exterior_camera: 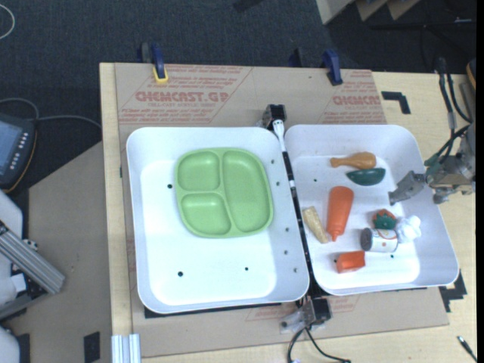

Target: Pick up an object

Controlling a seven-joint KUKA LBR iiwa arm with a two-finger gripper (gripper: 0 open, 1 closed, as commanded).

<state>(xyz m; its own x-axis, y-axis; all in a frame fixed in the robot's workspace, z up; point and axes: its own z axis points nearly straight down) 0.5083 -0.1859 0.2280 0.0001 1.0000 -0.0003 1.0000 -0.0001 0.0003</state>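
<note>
The right bin holds several small objects: a tan drumstick-shaped piece, a dark green piece, an upright-lying orange cylinder, a beige stick, a small red-orange block and a green, red and white cluster. My gripper sits at the right bin's right rim, level with the dark green piece and just right of it. I see nothing between its fingers.
The left bin carries a light green divided plate. Both bins rest on a cardboard-covered bench held by blue clamps at the back. Cables hang at the far right.
</note>
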